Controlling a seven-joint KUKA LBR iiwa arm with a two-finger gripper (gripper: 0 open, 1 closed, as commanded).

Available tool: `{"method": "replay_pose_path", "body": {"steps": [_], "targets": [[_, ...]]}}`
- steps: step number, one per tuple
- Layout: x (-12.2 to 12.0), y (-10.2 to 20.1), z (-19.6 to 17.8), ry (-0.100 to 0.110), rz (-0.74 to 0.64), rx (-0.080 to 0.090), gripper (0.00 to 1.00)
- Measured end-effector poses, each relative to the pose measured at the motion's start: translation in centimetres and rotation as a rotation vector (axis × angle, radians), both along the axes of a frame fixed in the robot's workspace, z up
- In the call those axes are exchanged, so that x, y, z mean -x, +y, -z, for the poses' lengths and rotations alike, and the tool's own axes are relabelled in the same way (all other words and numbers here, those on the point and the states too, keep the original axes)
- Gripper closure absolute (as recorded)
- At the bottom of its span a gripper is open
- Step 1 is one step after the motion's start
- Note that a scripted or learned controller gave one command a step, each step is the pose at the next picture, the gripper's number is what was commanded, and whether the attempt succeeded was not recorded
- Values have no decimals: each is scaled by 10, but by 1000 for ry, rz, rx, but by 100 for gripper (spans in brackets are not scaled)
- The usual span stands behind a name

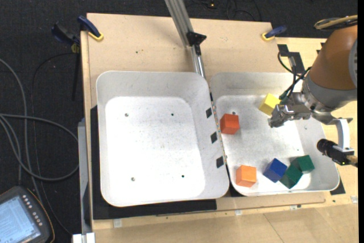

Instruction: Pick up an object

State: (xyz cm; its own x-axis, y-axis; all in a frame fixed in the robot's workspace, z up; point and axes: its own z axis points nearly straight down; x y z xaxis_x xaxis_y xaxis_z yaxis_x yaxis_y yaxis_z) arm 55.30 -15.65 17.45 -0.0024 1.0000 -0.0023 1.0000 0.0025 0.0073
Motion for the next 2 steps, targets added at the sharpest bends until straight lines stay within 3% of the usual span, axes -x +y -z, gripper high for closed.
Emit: {"method": "replay_pose_path", "body": {"steps": [2], "targets": [[2,5,-83,1,-1,0,100]]}}
